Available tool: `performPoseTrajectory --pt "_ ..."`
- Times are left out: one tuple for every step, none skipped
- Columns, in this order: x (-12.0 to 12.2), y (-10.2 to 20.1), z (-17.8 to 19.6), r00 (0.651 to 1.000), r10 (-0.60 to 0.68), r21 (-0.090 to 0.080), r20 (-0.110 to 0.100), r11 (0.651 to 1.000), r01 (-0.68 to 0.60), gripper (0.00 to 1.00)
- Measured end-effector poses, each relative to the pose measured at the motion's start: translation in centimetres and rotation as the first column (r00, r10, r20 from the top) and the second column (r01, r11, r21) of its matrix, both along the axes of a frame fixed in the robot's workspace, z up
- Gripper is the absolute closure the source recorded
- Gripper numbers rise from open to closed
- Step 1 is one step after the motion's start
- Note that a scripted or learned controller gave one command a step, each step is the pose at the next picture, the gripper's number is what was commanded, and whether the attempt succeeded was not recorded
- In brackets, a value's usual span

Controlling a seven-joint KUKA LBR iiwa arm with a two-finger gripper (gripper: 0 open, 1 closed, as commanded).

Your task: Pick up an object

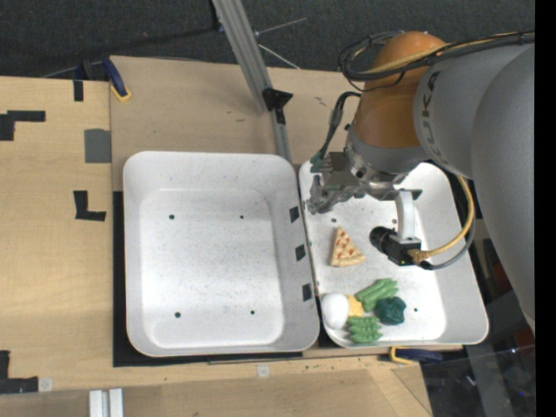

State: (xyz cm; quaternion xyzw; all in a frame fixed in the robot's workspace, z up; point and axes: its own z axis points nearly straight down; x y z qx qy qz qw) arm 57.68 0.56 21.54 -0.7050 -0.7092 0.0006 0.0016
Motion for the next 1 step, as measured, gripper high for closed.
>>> performPoseTrajectory --pt "-1.22 5.09 1.13 1.000 0.001 0.001 0.001 1.000 -0.001 1.00"
